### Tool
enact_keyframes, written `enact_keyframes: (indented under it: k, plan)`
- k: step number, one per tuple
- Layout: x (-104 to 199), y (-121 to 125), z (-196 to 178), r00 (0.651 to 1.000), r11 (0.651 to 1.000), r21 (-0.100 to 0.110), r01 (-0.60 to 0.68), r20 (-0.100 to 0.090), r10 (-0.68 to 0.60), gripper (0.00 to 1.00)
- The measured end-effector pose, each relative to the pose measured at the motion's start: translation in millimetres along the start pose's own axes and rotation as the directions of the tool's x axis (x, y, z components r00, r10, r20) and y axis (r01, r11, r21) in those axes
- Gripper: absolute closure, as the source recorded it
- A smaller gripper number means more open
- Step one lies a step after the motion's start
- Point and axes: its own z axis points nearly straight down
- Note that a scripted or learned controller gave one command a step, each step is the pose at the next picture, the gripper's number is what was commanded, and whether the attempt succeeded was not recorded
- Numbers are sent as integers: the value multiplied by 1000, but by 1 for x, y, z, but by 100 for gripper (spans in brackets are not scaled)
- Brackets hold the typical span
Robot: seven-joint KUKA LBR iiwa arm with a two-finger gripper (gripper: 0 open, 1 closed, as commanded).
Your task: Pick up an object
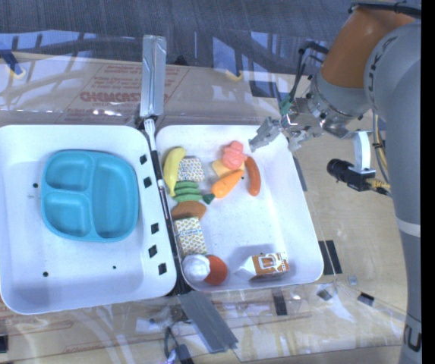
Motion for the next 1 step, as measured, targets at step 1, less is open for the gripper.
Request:
enact_keyframes:
  k: [1]
  plan:
    - [12, -9, 148, 1000, 1000, -5, 29, 1, -29, 0]
